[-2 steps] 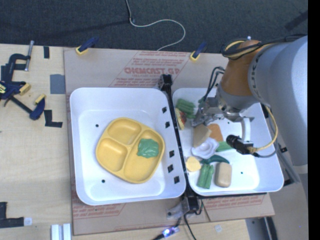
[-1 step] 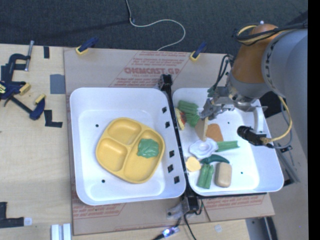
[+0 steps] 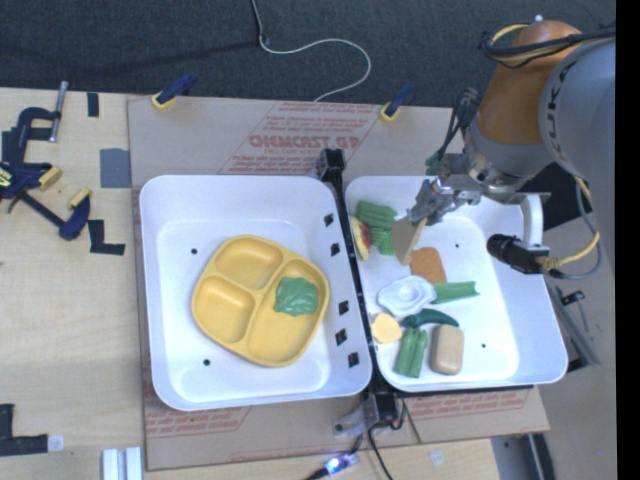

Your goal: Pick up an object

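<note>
Chunky grey arm (image 3: 590,98) at upper right, fat orange band (image 3: 520,88), yellow and black cables looped around it, metal gripper (image 3: 425,208).

I see the right bin (image 3: 520,363) crowded from 12 through 6 o'clock along its left half; bare floor lies at 3 to 5. In the left bin (image 3: 170,368), the yellow tray (image 3: 235,308) fills the centre.

Left bin (image 3: 165,268) has a sectioned plate (image 3: 240,303) with a leafy piece (image 3: 297,296) sitting in its right compartment. Right bin (image 3: 510,353) holds a cluster of toy foods (image 3: 420,303), gripper (image 3: 418,218) above its back part.
</note>
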